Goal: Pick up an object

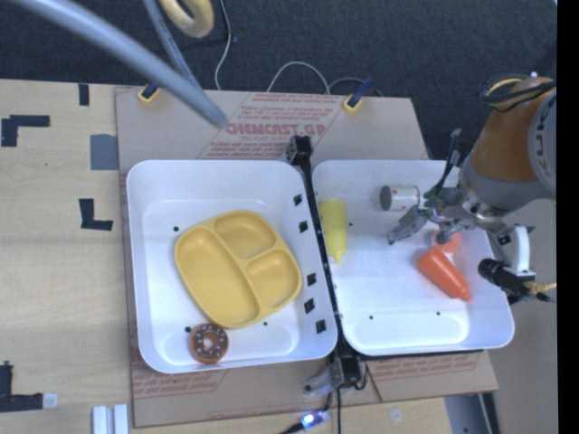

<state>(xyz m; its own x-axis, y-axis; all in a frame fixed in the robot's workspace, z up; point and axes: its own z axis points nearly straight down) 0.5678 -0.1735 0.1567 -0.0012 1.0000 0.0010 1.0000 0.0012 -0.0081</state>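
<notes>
Down at the near edge of the left bin, a chocolate-frosted doughnut, just beside the yellow divided plate that takes up the bin's middle. Across the divider, in the right bin, a pale yellow banana-like piece lying close along the left wall. Further right, a small grey cylinder on its side near the far wall. Over at the right side, an orange carrot-shaped toy on the bin floor, angled toward the near right corner. Hovering right above its upper end, the tool at the end of the grey arm; fingers spread or pressed together, cannot tell. Nothing visibly pinched.
</notes>
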